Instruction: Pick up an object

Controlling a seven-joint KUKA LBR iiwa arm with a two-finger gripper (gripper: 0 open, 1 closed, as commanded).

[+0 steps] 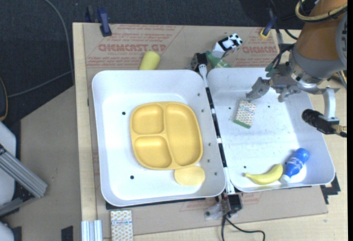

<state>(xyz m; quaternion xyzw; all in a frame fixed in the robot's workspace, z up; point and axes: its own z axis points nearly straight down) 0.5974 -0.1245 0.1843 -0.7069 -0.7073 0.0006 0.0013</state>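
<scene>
A: Where is the gripper [274, 86] placed?

B: It is seen over the far part of the right bin [309, 176], with the arm [322, 30] reaching in from the right. Two grey fingers are spread apart; nothing is seen between them, and nothing is touched.

A: Which object is judged the likeliest target?

B: The small speckled packet [245, 113]. It is found just beside the gripper, below it and slightly to its left in the view, lying flat on the bin floor. Its long axis is tilted a little off the bin's long side, running roughly from the gripper toward the near edge.

A: What else is found in that bin?

B: A banana [265, 175] and a blue-and-white bottle [295, 164], touching or nearly so, are set well apart from the gripper, toward the near right corner.

A: And past the divider?

B: A yellow sectioned plate [165, 135] and a pale yellow disc [190, 175] are held in the left bin [110, 124], far to the gripper's left. A yellow cylinder [149, 60] is laid on the surface [83, 69] behind that bin.

A: What is called for next?

B: Probably a short shift toward the packet and a descent, with the fingers turned across its narrow side. A flat packet is expected to be hard to pinch.
</scene>
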